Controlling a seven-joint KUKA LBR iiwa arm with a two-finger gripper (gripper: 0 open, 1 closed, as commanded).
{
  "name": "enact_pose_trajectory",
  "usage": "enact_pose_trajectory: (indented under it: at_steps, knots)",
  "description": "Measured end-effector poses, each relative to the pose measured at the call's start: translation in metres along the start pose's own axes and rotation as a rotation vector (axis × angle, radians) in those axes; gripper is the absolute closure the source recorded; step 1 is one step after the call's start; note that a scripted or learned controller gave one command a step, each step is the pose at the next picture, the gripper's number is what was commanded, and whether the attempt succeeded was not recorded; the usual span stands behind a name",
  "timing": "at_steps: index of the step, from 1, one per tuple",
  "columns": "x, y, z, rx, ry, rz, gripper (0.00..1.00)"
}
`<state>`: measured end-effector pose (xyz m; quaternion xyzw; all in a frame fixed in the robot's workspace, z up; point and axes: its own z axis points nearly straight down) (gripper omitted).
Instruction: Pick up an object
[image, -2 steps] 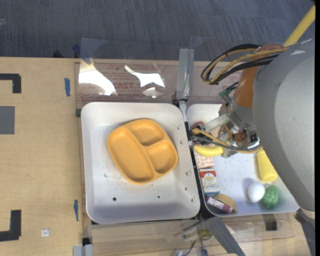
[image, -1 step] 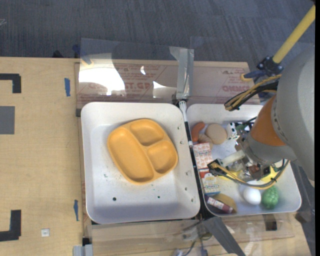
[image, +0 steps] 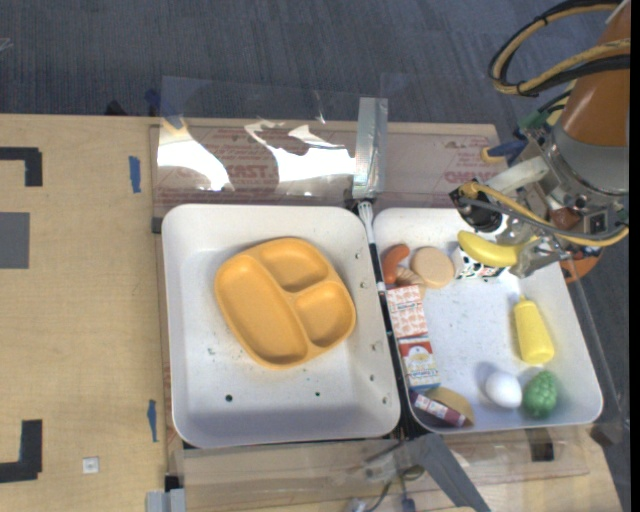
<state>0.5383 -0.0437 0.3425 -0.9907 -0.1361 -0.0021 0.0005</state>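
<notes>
Down at the near rim of the right bin (image: 585, 395) you've got the crowd: a dark flat piece (image: 447, 407) at six o'clock, a white egg (image: 503, 388) and a green lump (image: 541, 393) at about five. Up from them, a yellow cylinder (image: 533, 331) stands lengthwise at three o'clock, and a carton (image: 413, 335) runs along the bin's nine o'clock wall, long axis twelve-to-six. At eleven o'clock a sausage (image: 396, 259) and a tan disc (image: 433, 266) sit touching.

Now your eye goes to twelve o'clock in that bin. The arm (image: 600, 120) comes in from the right, and the gripper (image: 500, 235) hangs right over the far edge. The banana (image: 487, 249) is right there at its tip, long axis lying roughly ten-to-four, curved side down. Whether the fingers are apart, together or clamped on it, you can't tell; the hardware and cables hide them, and I wouldn't call that a grip from here.

So the relation that counts: the banana lies directly under and touching the gripper's outline, not off to a side. If it isn't held, you'd want the fingers across its short width, not along it.

Over in the left bin (image: 185, 330), an orange plate (image: 285, 300) sits centred, well apart from all this.
</notes>
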Motion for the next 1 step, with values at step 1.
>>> enact_pose_trajectory:
  at_steps: [1]
  knots:
    - [-0.0678,0.0153,0.0864,0.002,-0.014,0.074,1.0]
